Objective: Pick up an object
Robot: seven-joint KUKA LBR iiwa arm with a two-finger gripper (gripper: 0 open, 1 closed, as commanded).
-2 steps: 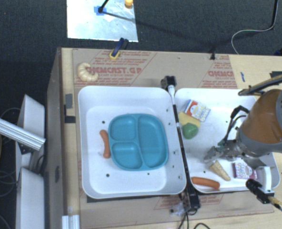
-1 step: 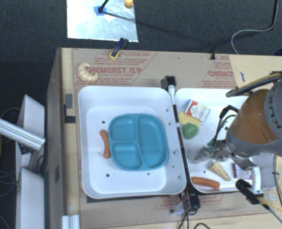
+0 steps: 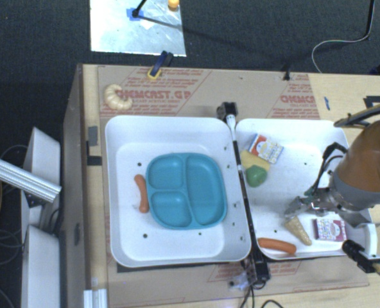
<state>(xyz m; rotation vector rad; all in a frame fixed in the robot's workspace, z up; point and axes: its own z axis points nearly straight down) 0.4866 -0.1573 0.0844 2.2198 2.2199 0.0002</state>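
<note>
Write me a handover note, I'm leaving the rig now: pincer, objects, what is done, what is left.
Pincer: low in the right bin, beside the cone; nothing seen between its fingers.
Right bin: cone, small carton, green fruit, sausage, red and white packet.
Left bin: blue tray, another sausage beside it.
Done: the arm has reached in.
Left: grip one object and lift.

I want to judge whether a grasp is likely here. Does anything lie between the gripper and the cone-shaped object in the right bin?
Nothing visible does. The gripper hangs in the right bin just above the cone, with bare bin floor between them. The small red box lies beside the cone to its right, and the sausage below-left, both off that path.
</note>
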